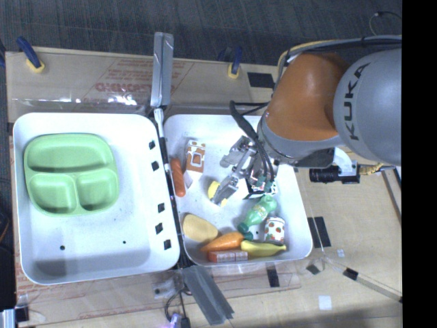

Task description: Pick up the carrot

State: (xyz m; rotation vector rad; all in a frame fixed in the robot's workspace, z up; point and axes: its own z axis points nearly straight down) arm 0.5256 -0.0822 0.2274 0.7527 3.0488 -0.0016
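1. Orange, tapered carrot point(224, 241) lay near the lower edge of the right-hand shallow white bin point(295, 203), between a pale yellow rounded item point(198, 227) and a yellow banana point(263, 249).
2. Grey two-finger gripper point(229, 178) hung at mid-frame above that bin's centre, well apart from the carrot; its fingers stood parted, with a small yellow piece point(214, 189) at the lower fingertip, contact unclear.
3. Green sectioned plastic tray point(70, 173) sat in the left-hand white bin point(130, 251).
4. Slim orange-red sausage-shaped piece point(178, 177) lay along the right bin's left wall.
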